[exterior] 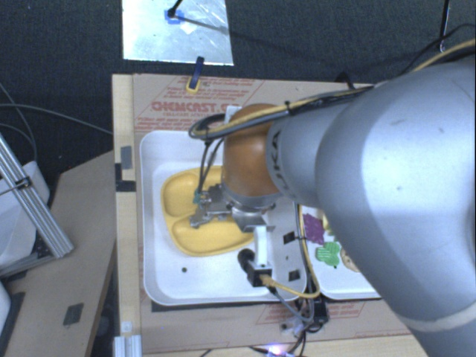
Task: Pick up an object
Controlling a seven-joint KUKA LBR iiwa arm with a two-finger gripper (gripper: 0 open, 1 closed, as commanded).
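Two yellow, rounded objects lie in the left white bin [152, 274]: one [181, 190] towards the back left, the other [212, 236] in front of it. My gripper [202, 208] is low over the spot where the two meet, and looks to be touching them. The orange band [245, 158] and the wrist above it hide the bin's right half. No object can be seen lifted.
The right bin [349, 294] holds a purple item [313, 229] and a green item [328, 255], mostly covered by the grey arm [387, 192]. Both bins rest on cardboard [186, 99]. A silver sheet [177, 21] lies behind, and a metal frame [30, 199] stands at left.
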